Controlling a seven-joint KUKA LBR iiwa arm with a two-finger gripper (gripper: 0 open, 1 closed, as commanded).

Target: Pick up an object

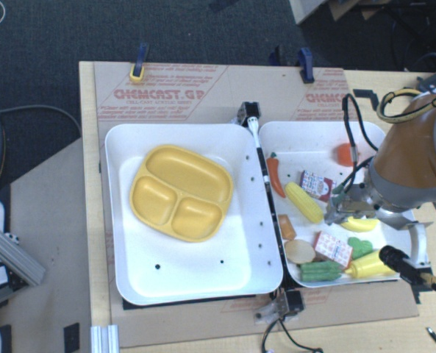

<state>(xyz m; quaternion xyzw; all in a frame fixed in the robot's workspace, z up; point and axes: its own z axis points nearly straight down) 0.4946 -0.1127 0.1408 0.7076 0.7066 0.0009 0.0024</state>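
Your gripper [338, 210] sits low in the right bin [291, 134], in the middle of the toy food. Whether it has hold of anything cannot be told from this angle, because the wrist covers it, so treat the grasp as unproven.

The nearest candidates crowd close around it. The corn cob [303, 201] lies just to its left, almost touching. The small red-and-white box [316, 183] is just above and left of it. A yellow banana [360, 224] pokes out from under the wrist on the far side, and the patterned card [333, 249] rests just below. Further below sit the green pea pod [321, 271] and a yellow piece [370, 268]. The red chilli [274, 176] lies well off to the left along the bin wall.

To do this step well, pick one target, probably the corn cob or the banana, since they are closest. Centre over its narrow width, not its length, so it cannot roll out. Avoid catching a neighbour's edge. Lift straight up and slowly.

The yellow tray [181, 192] in the left bin [129, 219] is well clear of the work.
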